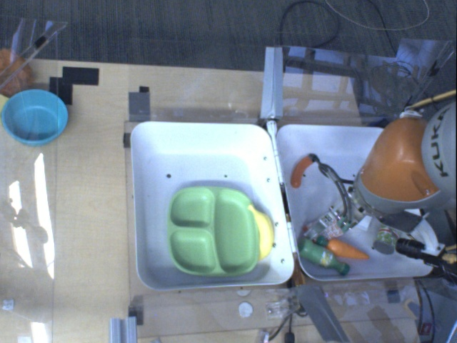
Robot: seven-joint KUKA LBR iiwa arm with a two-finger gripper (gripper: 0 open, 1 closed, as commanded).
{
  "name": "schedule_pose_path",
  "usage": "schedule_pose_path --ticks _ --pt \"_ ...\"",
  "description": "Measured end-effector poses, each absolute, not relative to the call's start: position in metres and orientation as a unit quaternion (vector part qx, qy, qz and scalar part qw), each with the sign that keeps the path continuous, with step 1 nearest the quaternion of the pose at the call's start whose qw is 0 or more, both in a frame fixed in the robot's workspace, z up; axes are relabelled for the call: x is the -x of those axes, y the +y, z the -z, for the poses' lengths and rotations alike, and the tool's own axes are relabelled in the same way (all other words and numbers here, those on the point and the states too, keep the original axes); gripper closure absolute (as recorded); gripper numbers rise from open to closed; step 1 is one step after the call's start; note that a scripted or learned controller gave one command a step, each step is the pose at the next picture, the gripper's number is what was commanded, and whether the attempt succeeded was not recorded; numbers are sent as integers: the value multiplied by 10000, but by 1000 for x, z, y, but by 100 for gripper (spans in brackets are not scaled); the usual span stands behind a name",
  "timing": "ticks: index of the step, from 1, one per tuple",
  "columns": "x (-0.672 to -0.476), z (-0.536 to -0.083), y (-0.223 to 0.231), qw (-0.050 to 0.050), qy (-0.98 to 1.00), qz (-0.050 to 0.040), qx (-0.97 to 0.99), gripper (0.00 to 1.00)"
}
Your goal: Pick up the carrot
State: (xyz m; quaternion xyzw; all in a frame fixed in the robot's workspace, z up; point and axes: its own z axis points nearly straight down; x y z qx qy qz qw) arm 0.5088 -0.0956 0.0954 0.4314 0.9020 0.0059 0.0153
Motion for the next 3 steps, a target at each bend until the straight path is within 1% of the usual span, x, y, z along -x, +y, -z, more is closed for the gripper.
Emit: schedule_pose_path --ticks 1,2,3 --pt "-513 -109 -95 207 9020 -78 -4311 100" --pt "-513 -109 -95 207 9020 -78 -4311 0" --pt "-498 -96 -90 173 9457 -50 -3245 0"
